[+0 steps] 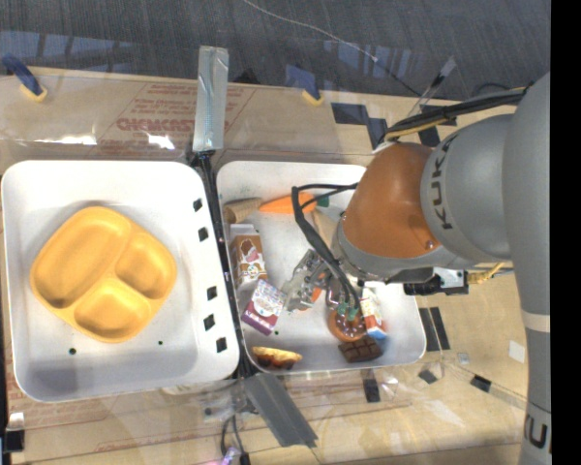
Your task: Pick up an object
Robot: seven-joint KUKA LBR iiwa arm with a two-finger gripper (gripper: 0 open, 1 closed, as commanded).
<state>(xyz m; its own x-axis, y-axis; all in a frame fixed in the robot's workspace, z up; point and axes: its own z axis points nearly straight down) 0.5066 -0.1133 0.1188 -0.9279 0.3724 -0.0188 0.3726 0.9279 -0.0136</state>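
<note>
**Gripper low in right bin among small items**

While the gripper (308, 284) sits down in the right bin (271, 174), its metal fingers are blurred against the clutter, so I cannot tell whether they are spread or closed, or whether anything is between them.

Objects in that bin — possible pick targets — crowd around it. Just left of the gripper lies a purple-and-white crinkled packet (262, 306), flat and tilted. Above that, a brown wrapped packet (247, 253) lies near the bin's left wall. At the top, an orange carrot-shaped piece (289, 202) pokes out from under the arm, beside a small tan block (240, 210). Below the gripper's right side sits a round brown item (347, 325) with a colourful top, touching a red-and-white packet (373, 314); a dark chocolate-like slab (359, 351) lies just below them. A bread-like roll (276, 357), tan with a dark crust, rests at the bottom edge.

Arm (465, 201) — grey, smooth, glossy orange band above the wrist — reaches in from the right, covering the bin's upper right part.

Left bin (39, 376), shallow white plastic with rounded corners, holds a yellow divided tray (104, 272), three rounded compartments, smooth and glossy.

Bench surface (97, 114) is brown cardboard-like under clear film.
</note>
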